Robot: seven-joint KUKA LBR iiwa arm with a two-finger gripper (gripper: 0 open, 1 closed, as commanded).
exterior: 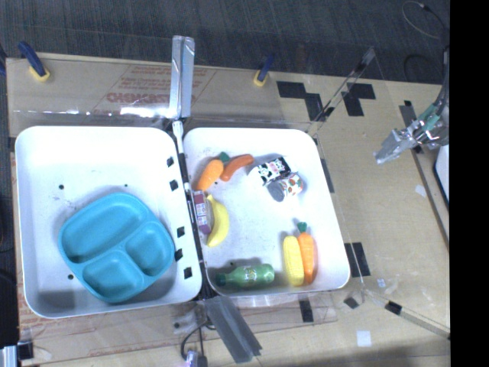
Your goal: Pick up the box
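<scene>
1. From above and at a slant, two white bins sit side by side on the bench; the left bin (30, 205) carries a blue divided plate (116, 246) in its lower half.
2. Over to the right bin (325, 205): the box (272, 169), black and white with a cow pattern, lies in the upper right part, touching a small cup (286, 187) just below it.
3. Top left of that bin, an orange carrot (208, 173) and a red-orange sausage (238, 164) lie close together.
4. Along the left wall, a banana (218, 222) lies beside a dark wrapped bar (201, 211).
5. Down at the bottom, a green bottle (246, 275) lies on its side; right of it a yellow corn cob (293, 260) and a second carrot (306, 254) lie touching.
6. The gripper (401, 142) hangs out at the far right, over the bench and well apart from the box; whether it is spread or pressed together, I cannot tell.
</scene>
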